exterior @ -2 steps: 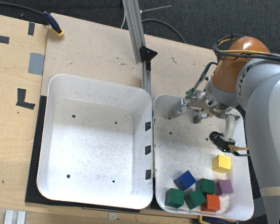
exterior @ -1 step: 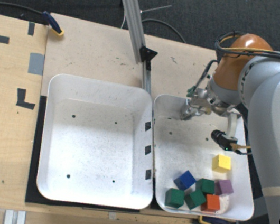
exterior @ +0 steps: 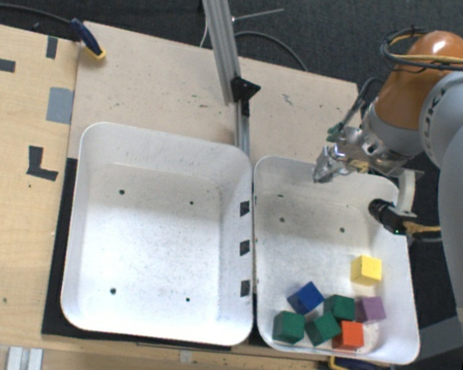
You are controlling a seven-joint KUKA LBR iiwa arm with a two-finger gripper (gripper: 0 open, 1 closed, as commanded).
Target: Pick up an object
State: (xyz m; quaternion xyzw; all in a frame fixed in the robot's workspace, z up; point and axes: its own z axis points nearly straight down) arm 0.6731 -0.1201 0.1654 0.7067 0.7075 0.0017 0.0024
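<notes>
Over the far rim of the right bin [exterior: 397,253] hangs the pincer [exterior: 330,169], its tips aimed down toward the bin's back-left corner; whether they are spread or pressed together cannot be told, and nothing shows between them. All the blocks lie in this bin's near end, well apart from the pincer. They are small cubes with no clear long axis. A yellow block [exterior: 368,268] sits alone near the right wall. Below it, a blue block [exterior: 307,297], three green blocks [exterior: 289,326], a purple block [exterior: 372,308] and an orange block [exterior: 351,335] crowd together against the near wall. Beside it on the worktop [exterior: 1,183] sits the left bin [exterior: 96,147]
</notes>
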